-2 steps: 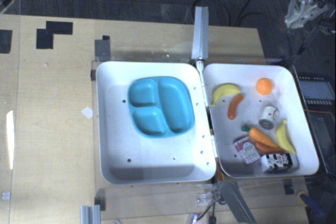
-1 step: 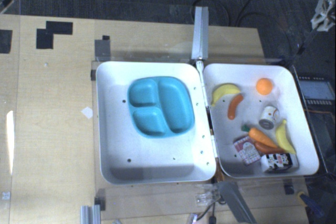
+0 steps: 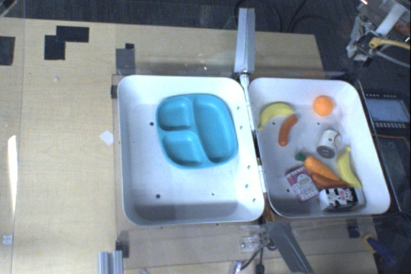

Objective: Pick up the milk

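Right bin point(image 3: 359, 99): milk point(image 3: 338, 198) carton, black-white label, print blurred, possibly cow pattern.

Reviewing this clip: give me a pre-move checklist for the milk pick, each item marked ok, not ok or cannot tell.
1. Milk carton located, lying at the right bin's near corner: ok.
2. Top of milk carton unobstructed: ok.
3. Room around it: not ok; carrot and banana crowd it, bin wall close.
4. Gripper above the target: not ok; it sits beyond the bin's far right corner.
5. Finger opening: cannot tell.
6. Blue tray in left bin, off the path: ok.
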`<state>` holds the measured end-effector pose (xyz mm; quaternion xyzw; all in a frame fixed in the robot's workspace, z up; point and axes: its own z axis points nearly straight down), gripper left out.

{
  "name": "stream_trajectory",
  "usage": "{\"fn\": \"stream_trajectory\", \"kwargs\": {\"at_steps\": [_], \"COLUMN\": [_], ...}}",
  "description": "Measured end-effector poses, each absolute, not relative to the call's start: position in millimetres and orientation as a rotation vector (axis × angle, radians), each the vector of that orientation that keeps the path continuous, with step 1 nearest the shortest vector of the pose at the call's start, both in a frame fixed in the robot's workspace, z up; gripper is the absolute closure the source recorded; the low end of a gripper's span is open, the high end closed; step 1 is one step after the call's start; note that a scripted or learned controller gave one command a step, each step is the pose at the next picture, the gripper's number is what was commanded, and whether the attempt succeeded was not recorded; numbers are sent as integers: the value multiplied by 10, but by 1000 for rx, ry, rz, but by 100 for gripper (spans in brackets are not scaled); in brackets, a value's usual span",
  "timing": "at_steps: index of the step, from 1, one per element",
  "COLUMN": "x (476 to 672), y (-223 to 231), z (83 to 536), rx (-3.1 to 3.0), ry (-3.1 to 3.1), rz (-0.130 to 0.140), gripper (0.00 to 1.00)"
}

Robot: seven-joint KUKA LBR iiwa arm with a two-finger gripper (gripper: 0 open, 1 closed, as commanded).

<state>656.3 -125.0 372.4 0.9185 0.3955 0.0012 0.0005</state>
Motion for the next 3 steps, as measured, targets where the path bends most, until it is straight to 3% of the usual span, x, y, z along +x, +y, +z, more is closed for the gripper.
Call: {"fn": "stream_trajectory", "kwargs": {"at_steps": [1,2,3], "x": [6524,6694,6693], "y": [-1285,-858,-704], "z": [4366,4372,4367], "rx": [2714,2102,2503], "ry": [1574,2326,1891], "rz": [7,8,8], "gripper": [100,100,100]}}
